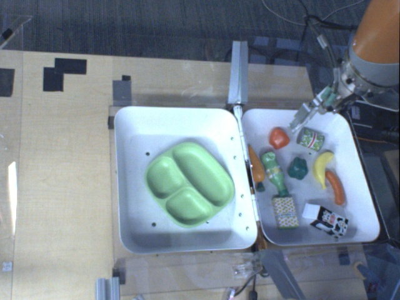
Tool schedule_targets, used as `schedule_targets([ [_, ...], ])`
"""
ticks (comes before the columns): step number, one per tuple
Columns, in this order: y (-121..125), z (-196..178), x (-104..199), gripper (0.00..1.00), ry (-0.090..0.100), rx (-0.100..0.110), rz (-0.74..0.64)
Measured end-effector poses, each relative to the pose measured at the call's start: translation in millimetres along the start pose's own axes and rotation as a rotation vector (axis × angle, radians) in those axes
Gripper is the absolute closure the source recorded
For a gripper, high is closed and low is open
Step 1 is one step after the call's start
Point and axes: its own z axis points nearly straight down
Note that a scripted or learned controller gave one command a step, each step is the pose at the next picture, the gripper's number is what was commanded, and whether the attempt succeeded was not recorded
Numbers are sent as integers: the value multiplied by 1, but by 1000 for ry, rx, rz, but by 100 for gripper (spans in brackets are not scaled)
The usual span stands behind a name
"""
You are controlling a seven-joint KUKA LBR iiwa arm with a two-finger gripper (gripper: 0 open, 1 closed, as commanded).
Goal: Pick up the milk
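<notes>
Over the right bin (365,227), fingers (300,122) blurred, grip unclear, arm cropped, milk (329,221) possibly bottom right.

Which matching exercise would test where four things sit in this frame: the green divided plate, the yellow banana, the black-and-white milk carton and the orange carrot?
Things:
1. green divided plate
2. yellow banana
3. black-and-white milk carton
4. orange carrot

Places:
A. near corner of the right bin, by a small white block
B. along the right bin's left wall
C. middle of the left bin
D. right bin, beside an orange sausage-shaped piece

Pairs: 1-C, 2-D, 3-A, 4-B
</notes>
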Motion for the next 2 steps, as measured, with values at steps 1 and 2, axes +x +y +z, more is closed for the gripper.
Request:
schedule_targets([
  [1,-14,157,77,0,4,2,-280],
  [2,-51,165,-2,0,0,1,-342],
])
